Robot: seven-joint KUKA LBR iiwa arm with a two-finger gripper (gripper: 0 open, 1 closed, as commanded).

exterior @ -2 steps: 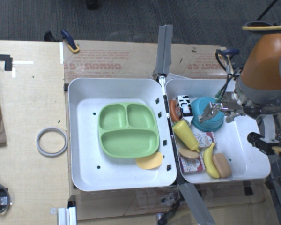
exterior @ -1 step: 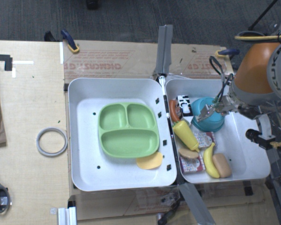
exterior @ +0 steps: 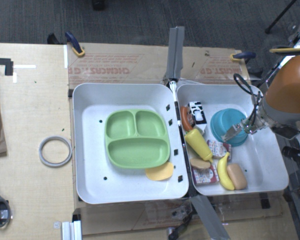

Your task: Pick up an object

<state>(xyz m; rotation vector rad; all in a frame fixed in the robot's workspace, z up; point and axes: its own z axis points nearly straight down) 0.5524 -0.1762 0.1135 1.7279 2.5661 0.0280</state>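
Bowl [exterior: 226, 125], blue and round, sits just at nine o'clock of the gripper [exterior: 240, 129], which hangs over its rim; whether that gripper is clenched, I cannot tell.

Arm [exterior: 285, 91]: grey casing with a rounded orange band above the wrist. Black cable [exterior: 245, 86] loops alongside. Tool [exterior: 238, 130] — small, metallic grey.

Right bin [exterior: 275, 179] crowded at left; open floor at right; left bin's [exterior: 85, 149] margins free around green plate [exterior: 137, 139].
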